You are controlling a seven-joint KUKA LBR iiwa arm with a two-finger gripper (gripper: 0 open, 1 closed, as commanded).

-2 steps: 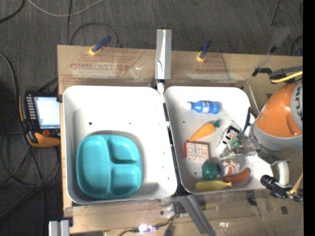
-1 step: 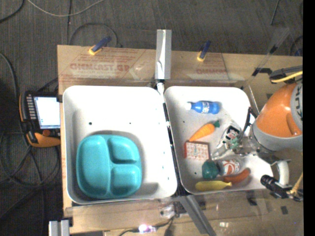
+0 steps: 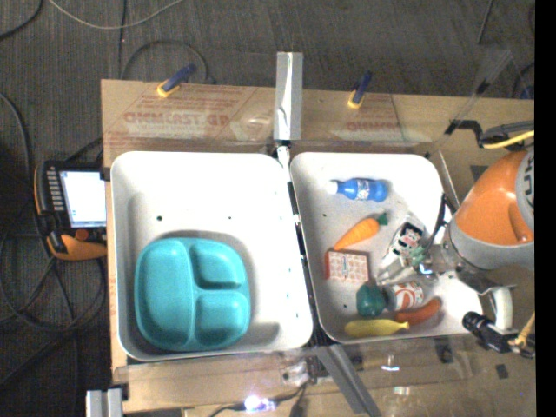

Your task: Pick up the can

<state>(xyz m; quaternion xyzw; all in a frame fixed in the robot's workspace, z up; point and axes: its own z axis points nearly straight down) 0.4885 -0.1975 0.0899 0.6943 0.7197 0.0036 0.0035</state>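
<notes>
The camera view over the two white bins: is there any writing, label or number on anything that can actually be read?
Red printed lettering on the clear plastic sheet behind the left bin: mirrored and faint, unreadable.
Small red-and-white printed box in the right bin: print too small.
Red-and-white can near the robot's hand: label blurred.
Blue bottle: white label, no legible text.
Glowing screen of the orange-edged handheld controller: washed out.

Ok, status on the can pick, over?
Gripper low in right bin, just above can; grasp not confirmed. Can lies on its side near the front wall. Crowded: green item, sausage, banana pressed close.
</notes>
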